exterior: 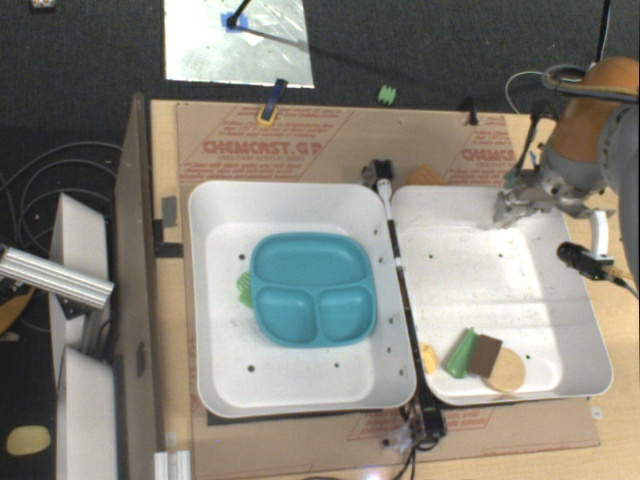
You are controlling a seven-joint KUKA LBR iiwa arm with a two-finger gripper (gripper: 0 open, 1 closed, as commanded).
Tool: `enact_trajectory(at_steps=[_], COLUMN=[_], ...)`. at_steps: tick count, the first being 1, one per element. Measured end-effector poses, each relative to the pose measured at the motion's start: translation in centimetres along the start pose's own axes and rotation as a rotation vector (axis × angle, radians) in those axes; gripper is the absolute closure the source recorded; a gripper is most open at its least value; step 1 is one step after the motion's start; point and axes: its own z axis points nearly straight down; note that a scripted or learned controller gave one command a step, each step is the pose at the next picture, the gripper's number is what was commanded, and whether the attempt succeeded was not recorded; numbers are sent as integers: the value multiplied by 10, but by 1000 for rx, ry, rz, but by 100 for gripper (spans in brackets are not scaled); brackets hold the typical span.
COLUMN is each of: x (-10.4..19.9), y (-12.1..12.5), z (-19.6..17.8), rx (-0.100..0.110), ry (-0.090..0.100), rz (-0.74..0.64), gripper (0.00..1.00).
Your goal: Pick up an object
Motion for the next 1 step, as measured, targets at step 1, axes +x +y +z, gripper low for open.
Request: enact_trajectory(at_steps=[1], x=[0], y=[0], z=[0], rx=[1], ry=[0], rz=[-1], gripper=[0])
